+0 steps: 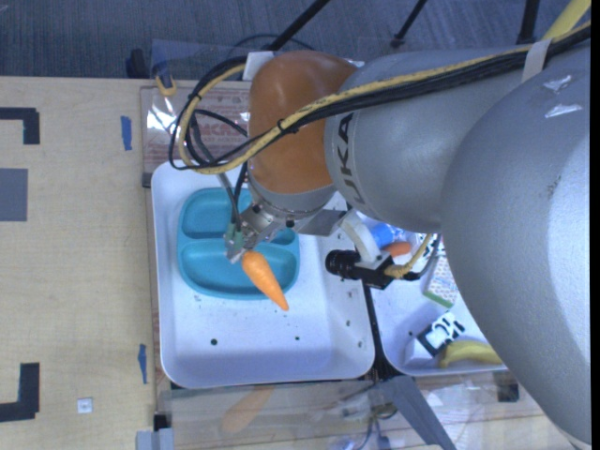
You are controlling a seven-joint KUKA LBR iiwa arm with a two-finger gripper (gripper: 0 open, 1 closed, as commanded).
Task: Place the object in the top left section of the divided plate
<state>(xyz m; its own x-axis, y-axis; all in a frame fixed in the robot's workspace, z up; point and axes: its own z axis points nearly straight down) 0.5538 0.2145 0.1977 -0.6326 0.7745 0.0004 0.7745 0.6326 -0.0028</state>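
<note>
Camera view: your gripper (241, 239) pinches the toy carrot (263, 278) by its top; carry it toward eleven o'clock over the blue divided plate (202, 216).

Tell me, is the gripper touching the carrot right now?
Touching. In the camera view the gripper meets the green top end of the carrot with no gap, and the carrot hangs tilted over the blue divided plate.

Glossy smooth blue plastic divided plate (211, 251), matt orange plastic-looking toy carrot (264, 279), smooth white plastic left-hand bin (253, 354) — faint sheen, grey arm casing (487, 148) — satin, pale matt wood-grain benchtop (70, 251)
</note>
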